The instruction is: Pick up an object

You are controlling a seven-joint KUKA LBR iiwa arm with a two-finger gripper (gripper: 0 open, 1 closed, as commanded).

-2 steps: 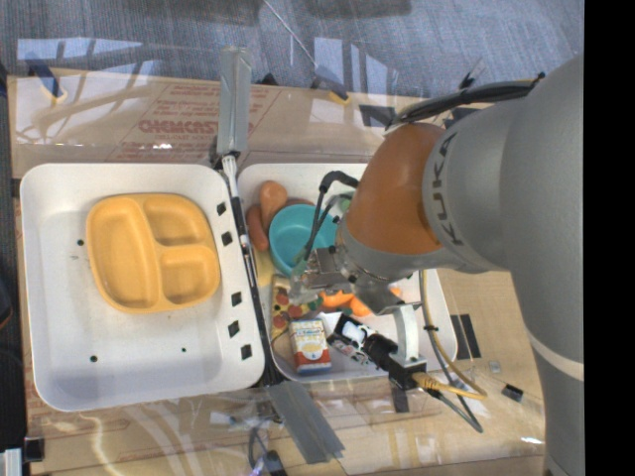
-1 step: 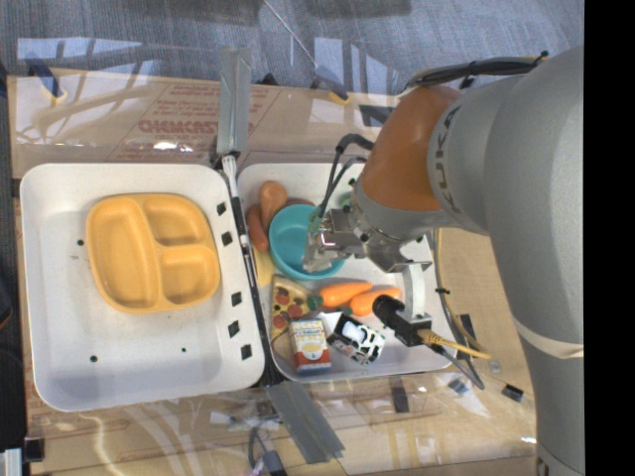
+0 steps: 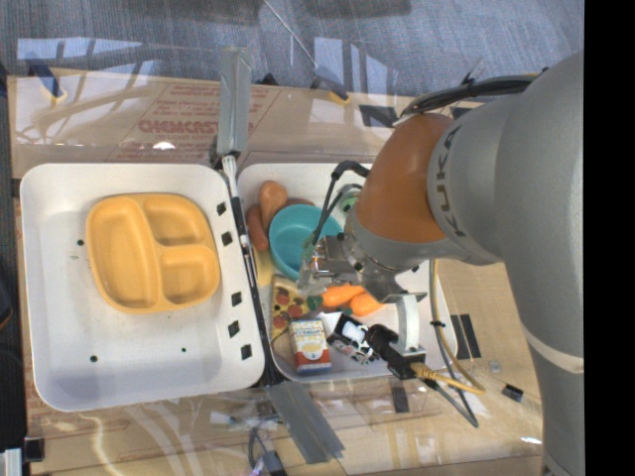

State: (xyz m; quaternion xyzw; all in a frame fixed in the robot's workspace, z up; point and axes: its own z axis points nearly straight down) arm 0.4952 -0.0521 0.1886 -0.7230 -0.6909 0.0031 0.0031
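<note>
You're looking down on the right bin (image 3: 260,181), where the arm (image 3: 466,186) is hanging low over a crowded pile, and the gripper (image 3: 319,266) is sitting just above the clutter near the teal bowl (image 3: 290,234). Whether it's wide, narrow or holding anything, I cannot tell; the wrist is blocking that. The likeliest target is the orange carrot-shaped toy (image 3: 352,297), lying just right of the gripper and partly tucked under the wrist. I'm judging it as light, stiff moulded plastic, smooth and a bit slippery, not fragile. Its long axis is running roughly left to right across the bin, tilting slightly; which end is the tip I can't make out. You'd want to be closing across its narrow width near the middle, not along its length. Just below, a small carton (image 3: 310,345) is standing near the bin's front wall, light and boxy, its flat sides offering an easier grip. A brown sausage-like piece (image 3: 260,228) is lying against the left wall, running front to back. The yellow divided tray (image 3: 154,249) is resting in the left bin (image 3: 60,296), well apart.
</note>
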